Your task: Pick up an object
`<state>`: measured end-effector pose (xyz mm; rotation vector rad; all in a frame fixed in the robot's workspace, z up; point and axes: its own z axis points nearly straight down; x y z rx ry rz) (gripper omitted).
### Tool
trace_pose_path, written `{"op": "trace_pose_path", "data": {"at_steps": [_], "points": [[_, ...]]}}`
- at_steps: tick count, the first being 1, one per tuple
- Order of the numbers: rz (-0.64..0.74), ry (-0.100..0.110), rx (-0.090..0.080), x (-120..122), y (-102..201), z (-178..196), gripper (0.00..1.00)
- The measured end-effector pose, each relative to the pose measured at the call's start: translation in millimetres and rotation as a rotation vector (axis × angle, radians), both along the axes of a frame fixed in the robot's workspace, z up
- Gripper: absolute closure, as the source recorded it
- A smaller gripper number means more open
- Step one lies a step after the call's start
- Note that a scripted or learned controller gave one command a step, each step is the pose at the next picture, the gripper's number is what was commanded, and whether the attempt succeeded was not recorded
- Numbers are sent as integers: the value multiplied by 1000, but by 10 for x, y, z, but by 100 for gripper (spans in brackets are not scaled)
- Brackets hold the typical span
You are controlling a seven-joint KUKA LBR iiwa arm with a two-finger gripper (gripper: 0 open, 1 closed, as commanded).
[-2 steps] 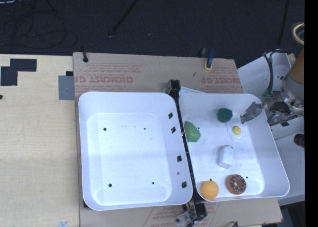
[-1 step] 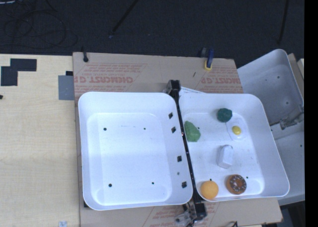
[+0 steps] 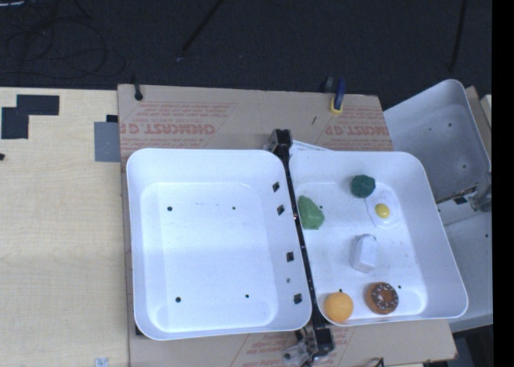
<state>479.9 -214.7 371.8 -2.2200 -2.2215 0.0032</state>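
Note:
The right bin [image 3: 434,221] holds several small items. A dark green lump [image 3: 363,185] lies near its back, with a fried egg toy [image 3: 381,212] just right of it. A light green leafy piece [image 3: 309,214] rests against the divider on the left side. In the middle lies a small white cup-like object [image 3: 364,252]. At the front sit an orange ball [image 3: 338,307] and a chocolate donut [image 3: 382,298] side by side.
The left bin [image 3: 140,221] is bare white with a few small dark holes. Both bins rest on a cardboard sheet [image 3: 241,120] on a light wooden bench. A grey metal plate [image 3: 438,128] stands at the right. A blue and yellow clamp [image 3: 338,96] holds the cardboard's back edge.

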Motion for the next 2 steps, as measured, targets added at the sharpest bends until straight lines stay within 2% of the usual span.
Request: {"op": "trace_pose_path", "data": {"at_steps": [1,2], "points": [[2,3,3,-47,190,-457,100],[-2,7,4,-53,14,-1316,100]]}}
